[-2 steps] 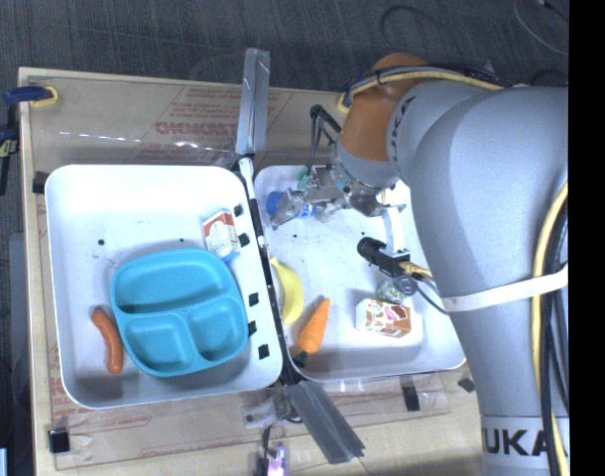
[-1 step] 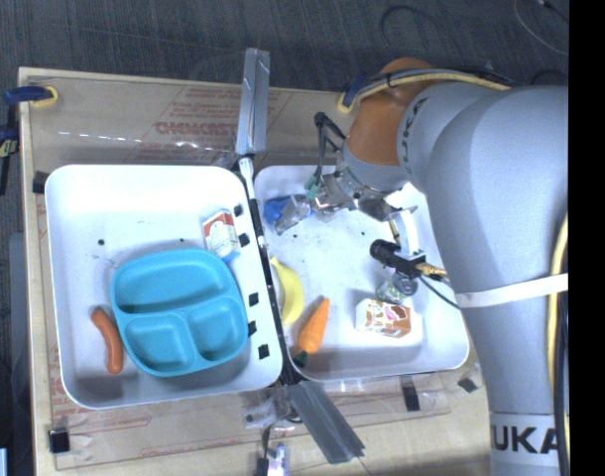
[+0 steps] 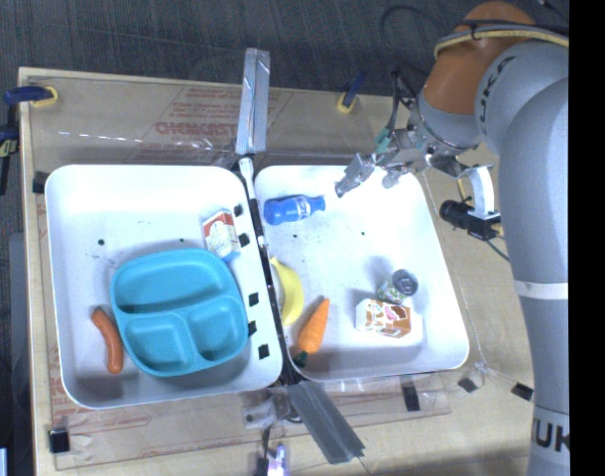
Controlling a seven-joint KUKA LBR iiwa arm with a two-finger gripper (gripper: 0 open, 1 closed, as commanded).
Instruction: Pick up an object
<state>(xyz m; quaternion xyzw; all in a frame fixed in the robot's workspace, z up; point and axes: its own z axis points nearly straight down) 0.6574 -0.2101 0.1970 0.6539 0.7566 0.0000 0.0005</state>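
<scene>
Tray [image 3: 179, 310] in left bin [image 3: 74, 206] — bottle [image 3: 291, 208] in right bin [image 3: 436, 296].

Bright even overhead light; white bins [image 3: 84, 191] slightly glaring; soft focus.

2 white bins [image 3: 74, 196]; 1 blue divided tray [image 3: 179, 310]; 1 sausage [image 3: 108, 340]; 2 small cartons [image 3: 219, 233], 1 per bin; 1 blue bottle [image 3: 293, 208]; 1 banana [image 3: 289, 291]; 1 carrot [image 3: 313, 326]; 1 small can [image 3: 400, 286]

1 fixed overhead camera, slanted down on 2 bins [image 3: 84, 191].
</scene>
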